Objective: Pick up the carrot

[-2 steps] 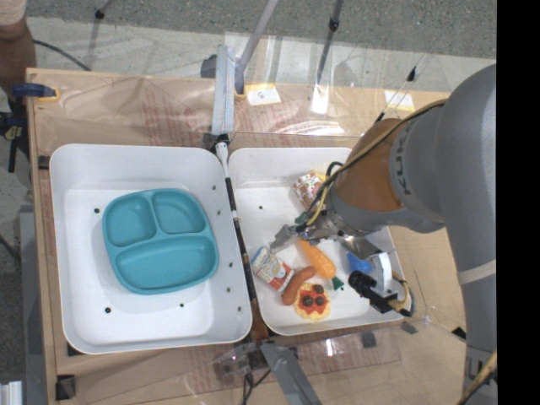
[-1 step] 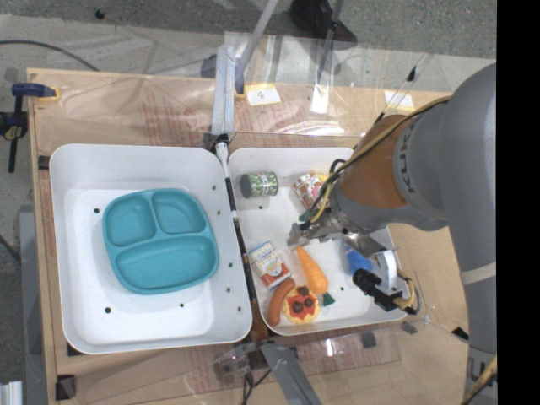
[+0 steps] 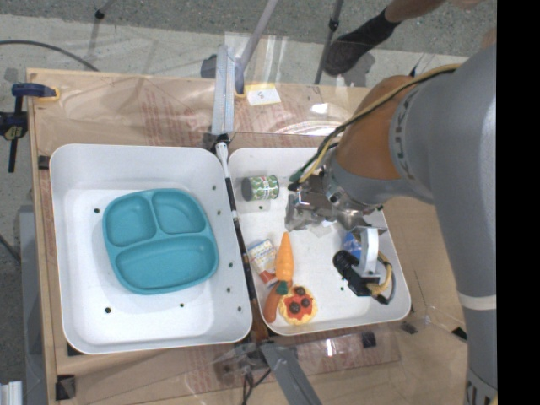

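The orange carrot (image 3: 284, 256) lies on the floor of the right bin (image 3: 396, 298), near its left wall, with its narrow tip pointing to the back. My gripper (image 3: 302, 217) hangs just behind and slightly right of that tip, low over the bin. Nothing is seen held in it. The grey arm with its orange band reaches in from the right and covers the bin's back right part.
A small can with a green label (image 3: 261, 186) lies behind the gripper. A small packet (image 3: 260, 251) sits left of the carrot, a red sausage (image 3: 272, 303) and a pizza toy (image 3: 297, 305) in front. The left bin (image 3: 67, 226) holds a teal divided plate (image 3: 160, 240).
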You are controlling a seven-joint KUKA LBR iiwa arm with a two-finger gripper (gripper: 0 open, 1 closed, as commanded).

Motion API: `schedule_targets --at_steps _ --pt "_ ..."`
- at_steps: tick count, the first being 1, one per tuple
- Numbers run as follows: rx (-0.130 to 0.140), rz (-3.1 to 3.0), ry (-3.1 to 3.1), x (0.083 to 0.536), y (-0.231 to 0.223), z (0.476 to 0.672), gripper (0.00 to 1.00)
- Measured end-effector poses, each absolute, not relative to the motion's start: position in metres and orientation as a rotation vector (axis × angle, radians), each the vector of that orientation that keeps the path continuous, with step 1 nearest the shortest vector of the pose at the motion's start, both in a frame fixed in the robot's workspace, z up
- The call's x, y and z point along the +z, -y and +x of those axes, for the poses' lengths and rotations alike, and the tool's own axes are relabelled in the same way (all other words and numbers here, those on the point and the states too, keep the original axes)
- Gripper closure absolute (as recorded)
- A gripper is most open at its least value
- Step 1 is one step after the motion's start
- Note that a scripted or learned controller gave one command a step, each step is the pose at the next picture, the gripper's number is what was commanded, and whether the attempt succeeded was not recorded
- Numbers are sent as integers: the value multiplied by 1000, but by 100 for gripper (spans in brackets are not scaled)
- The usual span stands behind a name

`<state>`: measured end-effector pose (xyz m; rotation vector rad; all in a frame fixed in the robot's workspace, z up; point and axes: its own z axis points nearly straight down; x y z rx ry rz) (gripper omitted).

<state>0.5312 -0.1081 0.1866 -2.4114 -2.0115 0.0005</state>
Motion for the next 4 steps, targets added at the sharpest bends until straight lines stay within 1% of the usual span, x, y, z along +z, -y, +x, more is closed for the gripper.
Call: schedule_targets --at_steps 1,2,3,4 --pt "1 -2411 2011 186 108 531 0" --pt "-12 -2370 2072 93 137 528 0" --pt "-17 -2367 2075 105 137 530 100" --pt "0 -2208 2233 195 73 529 100"
